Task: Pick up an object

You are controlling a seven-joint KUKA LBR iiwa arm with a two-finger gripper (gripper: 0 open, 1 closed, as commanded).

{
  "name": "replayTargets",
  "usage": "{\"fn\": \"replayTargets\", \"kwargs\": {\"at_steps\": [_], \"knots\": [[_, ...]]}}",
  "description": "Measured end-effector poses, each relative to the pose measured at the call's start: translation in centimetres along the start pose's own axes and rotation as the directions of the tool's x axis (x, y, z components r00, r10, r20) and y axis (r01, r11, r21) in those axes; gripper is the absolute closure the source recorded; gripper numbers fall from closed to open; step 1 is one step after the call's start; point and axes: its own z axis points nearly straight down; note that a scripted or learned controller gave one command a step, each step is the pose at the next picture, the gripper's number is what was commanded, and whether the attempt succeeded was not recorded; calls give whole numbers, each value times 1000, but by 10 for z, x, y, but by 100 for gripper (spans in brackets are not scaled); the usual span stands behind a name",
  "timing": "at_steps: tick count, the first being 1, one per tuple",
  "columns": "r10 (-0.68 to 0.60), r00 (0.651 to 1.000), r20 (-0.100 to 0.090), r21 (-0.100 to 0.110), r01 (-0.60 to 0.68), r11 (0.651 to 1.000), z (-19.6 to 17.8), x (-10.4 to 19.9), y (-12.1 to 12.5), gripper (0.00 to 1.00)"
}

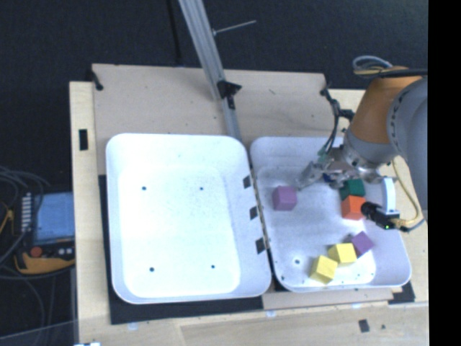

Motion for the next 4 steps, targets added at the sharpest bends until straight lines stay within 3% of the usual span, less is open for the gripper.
{"fn": "replayTargets", "kwargs": {"at_steps": [1,3,4], "knots": [[1,1000,2,-4,-1,1000,-13,-1,1,100],[-1,1000,0,-4,1,1000,-120,-5,-2,100],[-7,1000,-3,0,7,1000,-135,46,-8,100]]}}
